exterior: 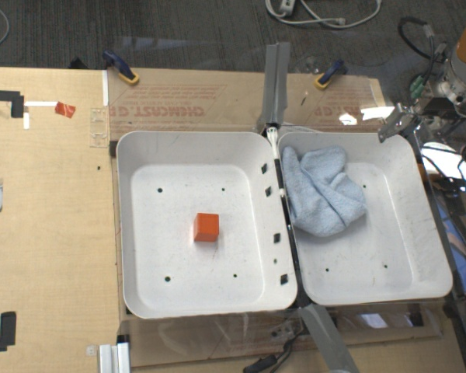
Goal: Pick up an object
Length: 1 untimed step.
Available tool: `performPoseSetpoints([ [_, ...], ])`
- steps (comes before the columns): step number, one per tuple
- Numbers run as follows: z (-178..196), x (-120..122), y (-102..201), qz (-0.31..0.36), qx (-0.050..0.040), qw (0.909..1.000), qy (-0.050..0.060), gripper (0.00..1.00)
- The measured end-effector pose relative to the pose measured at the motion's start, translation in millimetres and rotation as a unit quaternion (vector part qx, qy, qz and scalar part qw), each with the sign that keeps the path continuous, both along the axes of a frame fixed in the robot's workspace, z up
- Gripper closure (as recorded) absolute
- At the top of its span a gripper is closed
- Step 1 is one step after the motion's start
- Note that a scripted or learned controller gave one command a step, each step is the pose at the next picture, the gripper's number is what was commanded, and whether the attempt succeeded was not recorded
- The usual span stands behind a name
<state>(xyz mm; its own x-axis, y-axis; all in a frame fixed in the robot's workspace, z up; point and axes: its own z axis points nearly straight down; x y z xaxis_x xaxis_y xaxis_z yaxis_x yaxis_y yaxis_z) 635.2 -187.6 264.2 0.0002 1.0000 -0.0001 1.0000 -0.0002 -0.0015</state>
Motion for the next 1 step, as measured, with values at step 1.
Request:
performPoseSetpoints([
  [1,-63.0,-5.3,-8.2,0.233,0.0001,0.9726,0.000,0.00],
])
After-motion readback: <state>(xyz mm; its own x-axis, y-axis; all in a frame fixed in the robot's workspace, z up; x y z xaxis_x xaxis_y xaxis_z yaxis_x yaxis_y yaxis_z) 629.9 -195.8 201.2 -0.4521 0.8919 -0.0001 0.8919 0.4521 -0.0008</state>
